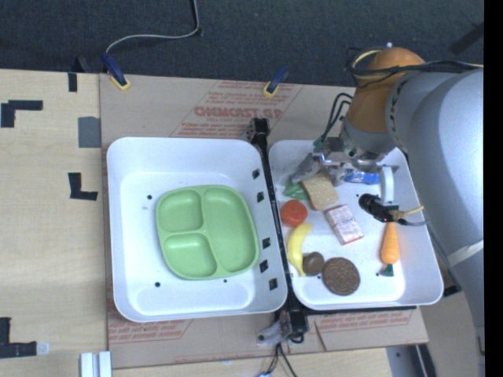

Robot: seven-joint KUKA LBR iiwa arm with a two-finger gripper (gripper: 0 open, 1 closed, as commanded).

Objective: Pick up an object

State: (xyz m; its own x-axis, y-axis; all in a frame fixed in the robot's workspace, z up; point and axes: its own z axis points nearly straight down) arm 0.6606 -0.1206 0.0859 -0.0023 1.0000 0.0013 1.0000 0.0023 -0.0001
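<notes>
One hand [339, 162] above right bin [416, 285], bread slice [321, 192] just beneath

My arm reaching in from the right

My arm [440, 124] bends down, orange band on top, gripper [339, 160] held low.

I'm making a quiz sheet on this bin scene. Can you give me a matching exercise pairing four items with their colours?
Things:
1. divided plate
2. tomato
3. banana
4. carrot

Colours:
A. orange
B. yellow
C. green
D. red

Pairs: 1-C, 2-D, 3-B, 4-A.
</notes>
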